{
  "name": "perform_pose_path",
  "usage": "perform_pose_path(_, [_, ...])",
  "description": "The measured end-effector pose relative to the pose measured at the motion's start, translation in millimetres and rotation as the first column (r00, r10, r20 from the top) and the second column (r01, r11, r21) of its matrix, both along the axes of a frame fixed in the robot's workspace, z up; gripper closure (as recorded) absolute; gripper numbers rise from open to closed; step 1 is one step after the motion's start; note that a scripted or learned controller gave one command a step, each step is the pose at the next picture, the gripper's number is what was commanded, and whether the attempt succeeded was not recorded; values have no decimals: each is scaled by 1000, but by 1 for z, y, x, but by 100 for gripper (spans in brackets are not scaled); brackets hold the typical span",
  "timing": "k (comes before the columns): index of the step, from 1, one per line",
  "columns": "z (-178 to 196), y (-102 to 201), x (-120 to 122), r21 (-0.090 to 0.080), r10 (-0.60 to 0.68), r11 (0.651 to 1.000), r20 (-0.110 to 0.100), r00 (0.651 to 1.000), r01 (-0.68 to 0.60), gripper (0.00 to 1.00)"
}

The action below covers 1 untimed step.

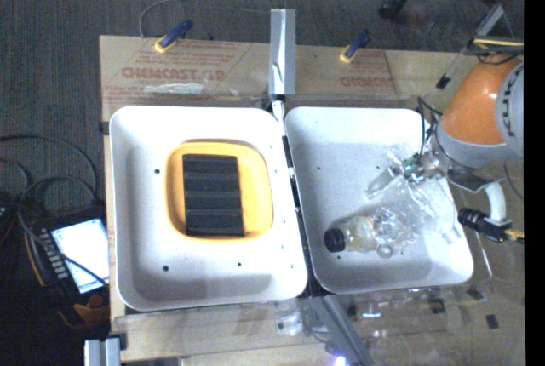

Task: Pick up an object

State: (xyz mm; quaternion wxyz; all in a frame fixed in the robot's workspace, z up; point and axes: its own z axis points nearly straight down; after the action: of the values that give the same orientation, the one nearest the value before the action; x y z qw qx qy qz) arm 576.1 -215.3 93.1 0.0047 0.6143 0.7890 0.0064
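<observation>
I am hanging my gripper (415, 168) over the right bin (341, 130); how far it is parted, I cannot tell. The clear bottle (368, 234) is lying near the bin's near wall, long axis left-right, dark cap pointing left. Being slick and round, it is probably risking rolling away under my pinch.

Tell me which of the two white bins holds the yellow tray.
The left bin holds the yellow tray, which has a dark ribbed block in it. The right bin has a clear plastic bottle with a dark cap.
</observation>
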Motion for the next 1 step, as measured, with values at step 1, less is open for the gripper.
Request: perform_pose_path(1, [9,1,1,0,1,1000,3,1000,-1,100])
